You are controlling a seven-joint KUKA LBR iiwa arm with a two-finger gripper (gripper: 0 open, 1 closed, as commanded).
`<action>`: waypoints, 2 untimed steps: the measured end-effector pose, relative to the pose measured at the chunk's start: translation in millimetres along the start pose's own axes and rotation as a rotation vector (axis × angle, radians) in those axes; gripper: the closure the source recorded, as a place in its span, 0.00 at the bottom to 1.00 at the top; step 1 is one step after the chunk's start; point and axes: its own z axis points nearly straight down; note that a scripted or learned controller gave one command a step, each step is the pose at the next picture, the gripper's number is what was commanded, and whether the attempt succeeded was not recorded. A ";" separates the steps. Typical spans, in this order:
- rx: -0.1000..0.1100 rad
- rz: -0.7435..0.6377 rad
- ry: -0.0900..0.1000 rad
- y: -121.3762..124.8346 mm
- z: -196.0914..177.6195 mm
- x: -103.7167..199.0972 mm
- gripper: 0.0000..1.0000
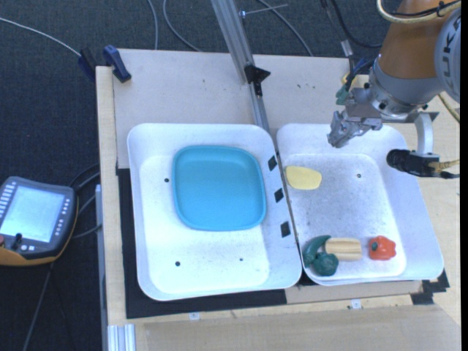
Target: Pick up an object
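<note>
The right bin (409, 203) holds a yellow lemon-shaped piece (303, 178) near its left wall. Along its front edge lie a green pepper-like piece (320, 255), a tan block (344, 248) and a red tomato-like piece (381, 248). My gripper (341, 136) hangs over the back edge of the right bin, up and to the right of the yellow piece. Nothing shows between its fingers.
In the left bin (146, 196) rests a blue square plate (219, 187). A metal pole (238, 39) slants down to the divide between the bins. A handheld pendant (33, 218) lies off the bench at the left. Cables run across the floor behind.
</note>
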 end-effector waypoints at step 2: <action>0.001 0.001 0.000 -19.1 21.5 106.2 1.00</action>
